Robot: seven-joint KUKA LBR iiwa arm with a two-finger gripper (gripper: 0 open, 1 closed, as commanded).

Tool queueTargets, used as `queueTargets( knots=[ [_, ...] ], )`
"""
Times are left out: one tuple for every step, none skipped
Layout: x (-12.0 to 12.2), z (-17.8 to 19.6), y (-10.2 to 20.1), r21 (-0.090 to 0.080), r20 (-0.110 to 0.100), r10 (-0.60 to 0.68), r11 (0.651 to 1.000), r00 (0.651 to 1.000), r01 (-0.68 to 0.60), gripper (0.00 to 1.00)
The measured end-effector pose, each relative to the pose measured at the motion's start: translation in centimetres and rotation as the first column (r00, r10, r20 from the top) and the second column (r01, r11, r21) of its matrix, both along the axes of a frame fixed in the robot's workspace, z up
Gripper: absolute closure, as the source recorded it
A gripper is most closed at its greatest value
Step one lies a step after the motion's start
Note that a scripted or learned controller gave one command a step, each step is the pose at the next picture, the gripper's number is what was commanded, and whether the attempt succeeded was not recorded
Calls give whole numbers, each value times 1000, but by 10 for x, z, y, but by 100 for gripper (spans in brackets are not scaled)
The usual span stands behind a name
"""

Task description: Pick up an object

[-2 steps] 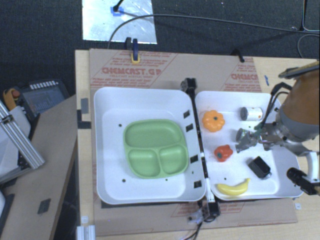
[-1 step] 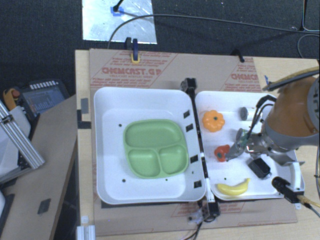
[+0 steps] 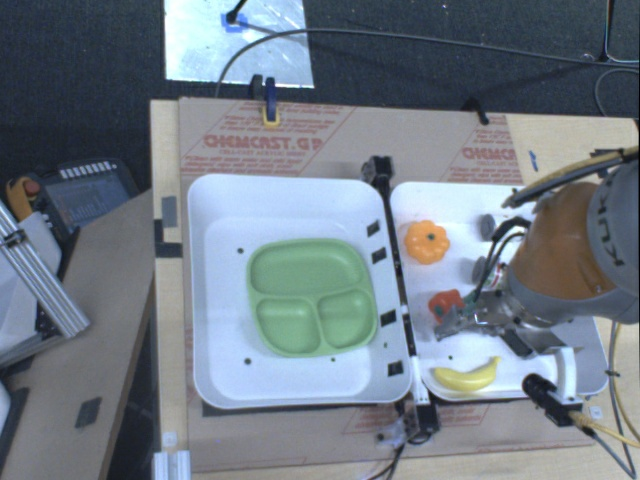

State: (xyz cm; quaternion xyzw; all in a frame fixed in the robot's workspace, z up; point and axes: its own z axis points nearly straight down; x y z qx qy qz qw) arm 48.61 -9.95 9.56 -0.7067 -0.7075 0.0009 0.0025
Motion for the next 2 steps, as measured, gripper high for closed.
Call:
queueTargets(
  knots=[
    [0,-12,0,-1,3,0,1000,1000,0,0],
    [2,0,0,-1,8,1,1000,1000,-1,100]
  ],
)
